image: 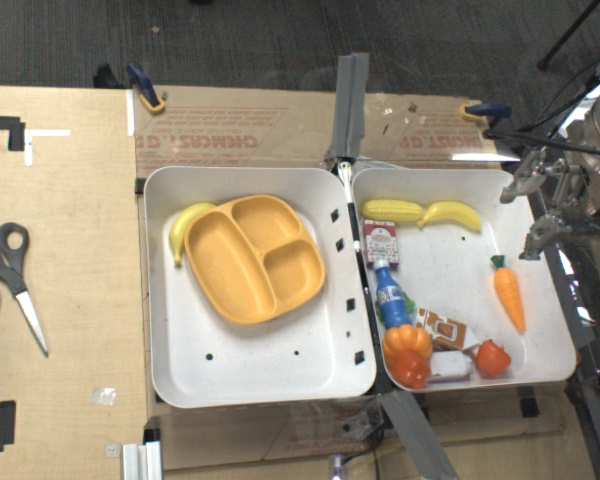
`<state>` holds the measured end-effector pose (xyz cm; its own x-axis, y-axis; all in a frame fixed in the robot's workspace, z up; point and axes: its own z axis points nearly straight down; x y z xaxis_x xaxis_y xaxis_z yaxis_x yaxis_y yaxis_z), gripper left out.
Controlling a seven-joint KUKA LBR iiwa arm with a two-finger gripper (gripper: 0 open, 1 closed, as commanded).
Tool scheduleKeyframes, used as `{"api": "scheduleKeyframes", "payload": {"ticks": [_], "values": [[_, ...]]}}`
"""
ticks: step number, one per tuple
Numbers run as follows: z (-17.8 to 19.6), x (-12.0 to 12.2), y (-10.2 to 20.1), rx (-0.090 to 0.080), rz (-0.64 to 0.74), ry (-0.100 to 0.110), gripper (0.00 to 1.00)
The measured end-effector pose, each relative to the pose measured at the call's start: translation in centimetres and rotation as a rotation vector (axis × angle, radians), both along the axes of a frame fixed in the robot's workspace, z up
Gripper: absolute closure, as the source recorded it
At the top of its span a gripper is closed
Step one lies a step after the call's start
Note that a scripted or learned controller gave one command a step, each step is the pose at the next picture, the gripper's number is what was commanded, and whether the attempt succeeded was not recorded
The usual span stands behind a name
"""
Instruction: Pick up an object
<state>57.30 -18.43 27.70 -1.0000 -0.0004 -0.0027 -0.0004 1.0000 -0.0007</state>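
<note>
Hand (pixel 536 213) is hovering over the right bin's (pixel 450 268) right rim, near its far corner. Fingers state: can't tell, too cluttered there. Nothing visibly gripped. Open white floor is sitting just left of the hand, mid-bin. Carrot (pixel 508 293) is lying just below the hand, along the right wall, green top toward the hand. Banana (pixel 452 214) and corn (pixel 392 209) are lying left of it by the far wall. Remaining items are crowding the near-left side.
</note>
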Motion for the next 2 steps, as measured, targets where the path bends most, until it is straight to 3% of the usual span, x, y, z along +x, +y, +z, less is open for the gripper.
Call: {"api": "scheduleKeyframes", "payload": {"ticks": [1, 2], "values": [[-17.0, 2.0, -3.0, 0.0, -0.01, -0.001, 0.0], [-18.4, -1.5, -3.7, 0.0, -0.055, 0.0, 0.0]]}}
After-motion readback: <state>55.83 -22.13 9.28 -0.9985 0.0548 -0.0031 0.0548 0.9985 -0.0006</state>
